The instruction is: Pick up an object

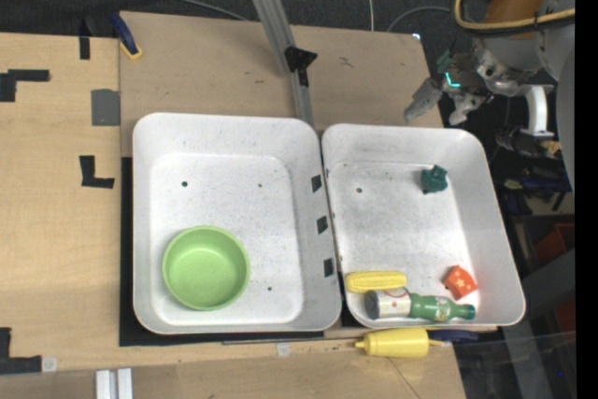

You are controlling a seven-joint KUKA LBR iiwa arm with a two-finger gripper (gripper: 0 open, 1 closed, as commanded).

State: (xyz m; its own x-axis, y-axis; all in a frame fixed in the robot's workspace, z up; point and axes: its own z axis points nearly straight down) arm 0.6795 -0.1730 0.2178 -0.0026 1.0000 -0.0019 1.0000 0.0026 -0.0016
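My gripper (441, 105) hangs at the upper right, just beyond the far rim of the right bin (486, 201). Its two fingers stand apart, open, with nothing between them. The right bin holds a small teal object (433, 179) near its far side. A yellow corn-like piece (376, 280), a green bottle with a white label (416, 306) lying on its side, and a small red object (459, 281) sit along its near edge. A light green bowl (206, 268) rests in the near-left corner of the left bin (224, 135).
A yellow bottle-like object (397, 343) lies on the bench just outside the right bin's front rim. A slanted metal pole (271, 5) runs down to the gap between the bins. Cables loop behind the bench at the top.
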